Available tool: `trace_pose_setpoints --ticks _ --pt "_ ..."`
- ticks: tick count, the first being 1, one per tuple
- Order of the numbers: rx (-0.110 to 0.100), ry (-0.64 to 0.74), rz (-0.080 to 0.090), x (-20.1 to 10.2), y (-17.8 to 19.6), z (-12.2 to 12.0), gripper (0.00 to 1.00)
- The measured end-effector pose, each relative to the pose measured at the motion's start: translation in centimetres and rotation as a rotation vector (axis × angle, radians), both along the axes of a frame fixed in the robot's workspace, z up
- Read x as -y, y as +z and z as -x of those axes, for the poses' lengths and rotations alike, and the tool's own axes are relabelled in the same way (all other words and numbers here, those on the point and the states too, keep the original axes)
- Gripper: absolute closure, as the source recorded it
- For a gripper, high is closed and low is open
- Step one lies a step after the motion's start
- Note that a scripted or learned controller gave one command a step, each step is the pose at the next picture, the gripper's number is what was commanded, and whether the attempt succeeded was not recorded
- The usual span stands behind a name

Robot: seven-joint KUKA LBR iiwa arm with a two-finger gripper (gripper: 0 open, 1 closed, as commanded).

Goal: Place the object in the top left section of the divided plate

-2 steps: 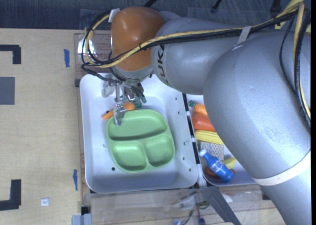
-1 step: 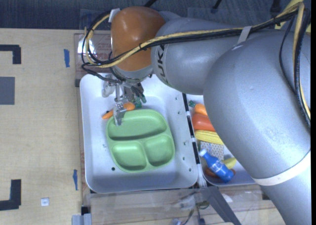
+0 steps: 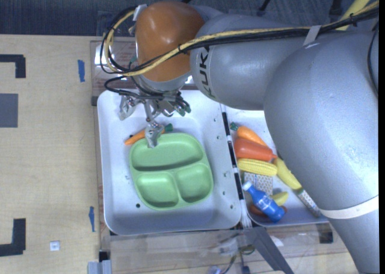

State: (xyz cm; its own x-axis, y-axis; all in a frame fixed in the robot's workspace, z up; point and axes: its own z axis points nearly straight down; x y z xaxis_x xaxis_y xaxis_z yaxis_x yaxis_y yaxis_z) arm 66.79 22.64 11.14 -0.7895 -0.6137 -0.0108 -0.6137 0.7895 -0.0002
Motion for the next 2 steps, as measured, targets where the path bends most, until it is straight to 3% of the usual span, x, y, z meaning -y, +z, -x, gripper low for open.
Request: trace_pose_setpoints --ticks 1,2 --pt "-0.011 -0.003 0.001 0.02 0.84 0.18 1.00" --pt "-0.003 -0.003 -0.002 -0.04 1.16 -0.02 0.00"
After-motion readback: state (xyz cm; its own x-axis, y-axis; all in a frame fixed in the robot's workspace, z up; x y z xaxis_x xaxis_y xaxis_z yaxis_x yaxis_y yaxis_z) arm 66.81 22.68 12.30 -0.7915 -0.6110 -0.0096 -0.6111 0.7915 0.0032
